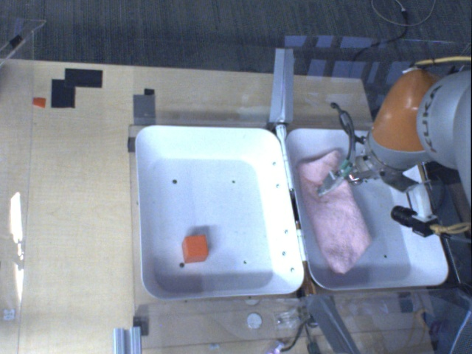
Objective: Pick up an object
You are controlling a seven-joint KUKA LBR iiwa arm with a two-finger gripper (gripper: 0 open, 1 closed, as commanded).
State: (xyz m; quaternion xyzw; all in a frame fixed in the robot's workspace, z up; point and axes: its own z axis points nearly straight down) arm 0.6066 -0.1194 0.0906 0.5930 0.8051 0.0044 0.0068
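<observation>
Two shallow white plastic bins side by side on a pale wooden bench [74, 220]. In the left bin [214, 150], a small orange cube [195, 248] resting on the floor toward the near left corner, well apart from everything else. In the right bin [417, 268], a soft pink folded cloth [339, 212] lying lengthwise along the left half, from the far wall down toward the near edge. Grey arm with orange band [402, 120] reaching in from the right, two-finger gripper [333, 183] low over the far end of the pink cloth, seemingly touching or pressing into it. State of the claw: cannot tell, tips too small and blurred against the fabric. No sign of cloth lifted off the bin floor; fabric flat along its whole length. Judged stage: descent and contact at most, grasp unconfirmed. Left to do: closing on the cloth, raising it clear of the bin. Orange cube untouched
</observation>
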